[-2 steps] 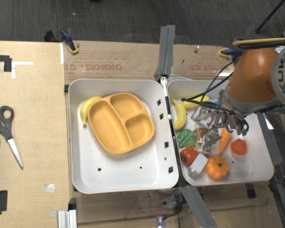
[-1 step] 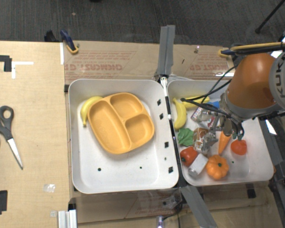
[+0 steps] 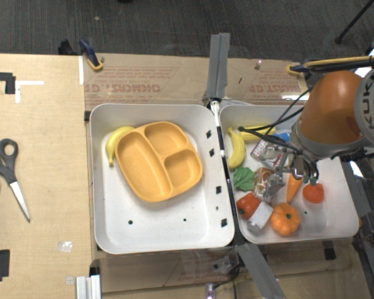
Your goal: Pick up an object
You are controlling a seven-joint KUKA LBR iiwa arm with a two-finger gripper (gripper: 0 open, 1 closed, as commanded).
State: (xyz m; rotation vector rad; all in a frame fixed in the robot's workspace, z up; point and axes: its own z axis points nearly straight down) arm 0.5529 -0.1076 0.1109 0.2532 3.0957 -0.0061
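Observation:
The right bin (image 3: 336, 228) holds a yellow banana (image 3: 235, 149), a green leafy toy (image 3: 242, 178), a red pepper (image 3: 247, 202), a small white block (image 3: 259, 217), an orange pumpkin (image 3: 285, 219), an orange carrot (image 3: 292, 187), a red tomato (image 3: 313, 193) and a brown-and-white packet (image 3: 262, 180). My gripper (image 3: 275, 178) hangs low over the middle of this bin, just right of the packet and left of the carrot. The arm's orange band covers the bin's back right part.
The left bin (image 3: 112, 229) carries a yellow divided plate (image 3: 157, 161) with a second banana (image 3: 115, 141) tucked behind its left rim. Scissors (image 3: 9, 173) lie on the wooden bench at far left. A grey divider bar (image 3: 218, 67) runs between the bins at the back.

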